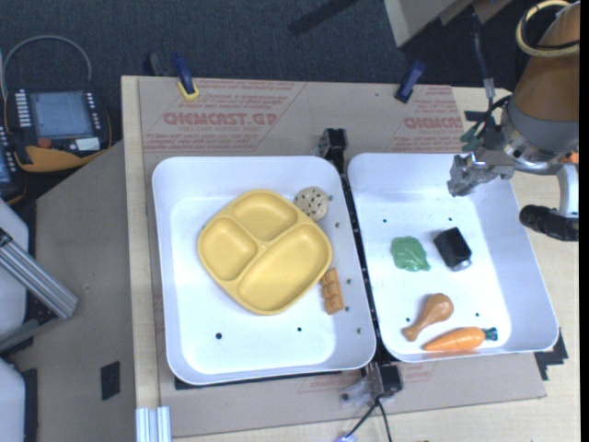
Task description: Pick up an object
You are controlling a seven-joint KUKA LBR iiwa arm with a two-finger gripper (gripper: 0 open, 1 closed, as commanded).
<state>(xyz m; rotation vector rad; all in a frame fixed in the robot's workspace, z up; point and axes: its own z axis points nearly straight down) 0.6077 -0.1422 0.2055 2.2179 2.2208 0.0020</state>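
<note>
Far left of the frame, off the bench: one handheld control pendant (57,122) with a lit screen.

Two shallow white bins sit side by side on a brown board. Left bin (184,339), centre-left of the frame, holds three things: one yellow divided plate (265,262) with three compartments, lying flat in the middle; one round cookie (313,201) touching the plate's upper right rim; one small orange waffle-like block (331,291) just beside the plate's lower right edge.

Right bin (515,293), centre-right of the frame, holds four things: one green leafy piece (409,253) near the middle; one black block (453,248) just beside it on the right, apart from it; one brown drumstick (431,314) below them; one orange carrot (457,340) with a green tip, lying along the lower edge, near the drumstick.

Gripper (463,175) hangs at the upper right of the frame, over the top portion of the right bin, arm reaching in from the right edge. Nothing between its fingers; how wide they stand, cannot tell. All four pickable items lie below it in the frame, well apart from it; the black block is nearest, the carrot farthest
</note>
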